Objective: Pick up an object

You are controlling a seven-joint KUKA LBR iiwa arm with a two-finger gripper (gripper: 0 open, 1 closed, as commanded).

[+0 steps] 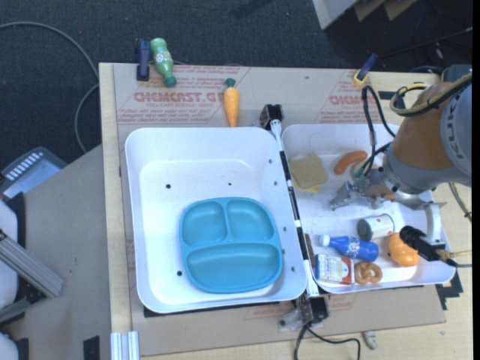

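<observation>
My gripper [348,196] hangs low in the middle of the right bin [330,136], its grey arm coming in from the right. A tan bread slice [308,171] lies just to its left. An orange sausage [349,160] lies behind it. In front of it sit a small grey-and-white cylinder [376,226], a blue bottle [351,246], a small carton [334,268], a brown pretzel ring [367,273] and an orange toy [403,250]. Nothing shows in the gripper's hold.
The left bin [150,201] holds a blue divided plate [229,243]. On the bench behind the bins lie a toy carrot [232,104], a green bottle [161,61] and a dark blue piece [142,59]. Cables run along the right bin's far right side.
</observation>
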